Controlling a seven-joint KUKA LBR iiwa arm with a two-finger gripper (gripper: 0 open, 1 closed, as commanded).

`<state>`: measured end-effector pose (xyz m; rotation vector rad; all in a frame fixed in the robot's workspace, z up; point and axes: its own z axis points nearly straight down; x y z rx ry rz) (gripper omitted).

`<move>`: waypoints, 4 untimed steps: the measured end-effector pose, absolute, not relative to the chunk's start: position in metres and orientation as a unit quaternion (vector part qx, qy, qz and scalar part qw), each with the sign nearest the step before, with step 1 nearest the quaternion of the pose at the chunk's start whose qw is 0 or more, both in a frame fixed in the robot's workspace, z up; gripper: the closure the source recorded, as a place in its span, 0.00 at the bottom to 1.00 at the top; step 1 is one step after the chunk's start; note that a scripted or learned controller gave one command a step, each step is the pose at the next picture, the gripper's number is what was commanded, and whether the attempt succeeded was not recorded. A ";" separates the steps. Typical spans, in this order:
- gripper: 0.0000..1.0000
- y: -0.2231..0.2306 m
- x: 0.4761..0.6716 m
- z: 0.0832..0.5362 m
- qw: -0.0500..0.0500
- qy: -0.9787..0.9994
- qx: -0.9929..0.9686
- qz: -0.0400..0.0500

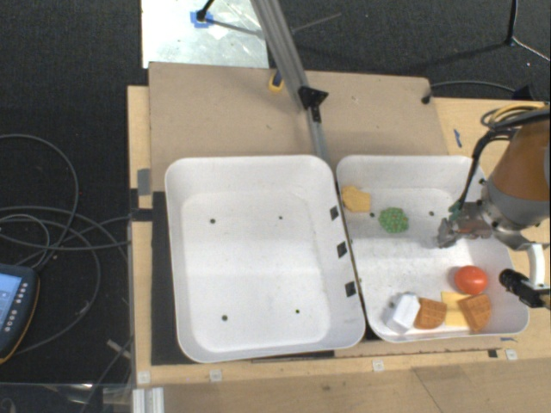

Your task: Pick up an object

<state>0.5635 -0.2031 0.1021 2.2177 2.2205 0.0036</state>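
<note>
Task objects sit in right bin (405, 169): green ball (394, 220) mid-bin, yellow chunk (355, 200) near left wall, red tomato (470, 278) lower right, brown pieces (430, 314) and white item (399, 311) along front wall. Gripper (451, 230) low over bin's right side, between ball and tomato, touching neither. Finger state: cannot tell. Left bin (258, 175) beside it on the counter (215, 110).

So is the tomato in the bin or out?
In: the tomato lies on the right bin's floor, near its front right corner, beside the bread pieces.
</note>
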 end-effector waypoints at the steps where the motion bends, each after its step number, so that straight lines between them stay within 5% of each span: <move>1: 1.00 -0.200 0.566 0.166 0.004 0.709 0.705 0.002; 3: 1.00 -0.202 0.554 0.266 0.004 0.709 0.705 0.002; 4: 1.00 -0.145 0.560 0.268 0.000 0.711 0.703 0.001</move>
